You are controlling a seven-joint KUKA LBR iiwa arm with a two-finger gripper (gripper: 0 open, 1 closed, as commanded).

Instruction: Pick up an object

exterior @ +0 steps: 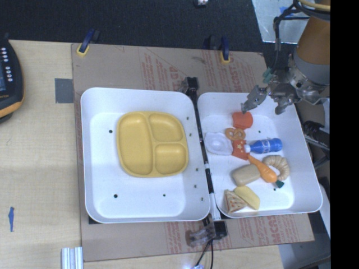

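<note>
1. The bench (pixel 39 150) bears two white bins side by side: the left bin (pixel 95 150) and the right bin (pixel 303 167).
2. A yellow divided tray (pixel 152 144) lies in the left bin.
3. The pincer (pixel 263 104) hangs over the right bin's far edge, fingers spread wide, holding nothing.
4. A red block (pixel 242 120) lies just beneath it; a blue bottle (pixel 265 145), carrot (pixel 263 169) and cheese wedge (pixel 248 197) lie nearer.

Wooden surface (pixel 39 167) carries brown cardboard sheet (pixel 157 66), clamped along far edge. Two white bins on sheet: left bin (pixel 90 150), right bin (pixel 305 172), side by side, touching. Pendant (pixel 8 77) at left edge.
</note>
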